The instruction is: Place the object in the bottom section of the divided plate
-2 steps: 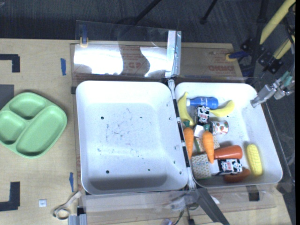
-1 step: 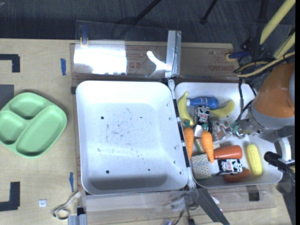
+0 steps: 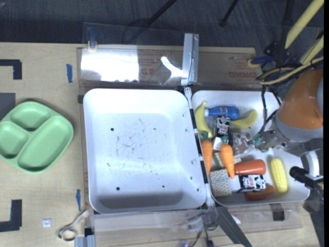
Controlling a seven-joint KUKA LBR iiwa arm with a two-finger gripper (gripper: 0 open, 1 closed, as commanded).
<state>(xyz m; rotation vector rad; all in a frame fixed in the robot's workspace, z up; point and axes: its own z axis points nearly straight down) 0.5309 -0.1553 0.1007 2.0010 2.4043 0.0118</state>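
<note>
The green divided plate [image 3: 36,137] lies on the wooden bench at the far left, outside the bins, with two small sections at its upper left and one long section at its lower right. Nothing lies in it. The arm's orange band [image 3: 307,104] and grey wrist stand over the right edge of the right bin [image 3: 267,99]. My gripper [image 3: 262,140] hangs low among the toy food near the bin's middle right. It is small and partly hidden by cables.
The right bin holds several toy foods: two bananas [image 3: 202,118], a blue bottle [image 3: 226,111], two carrots [image 3: 226,159], a red sausage [image 3: 250,166], a corn cob [image 3: 278,173] and small printed boxes [image 3: 253,181]. The large left bin [image 3: 139,143] separates it from the plate.
</note>
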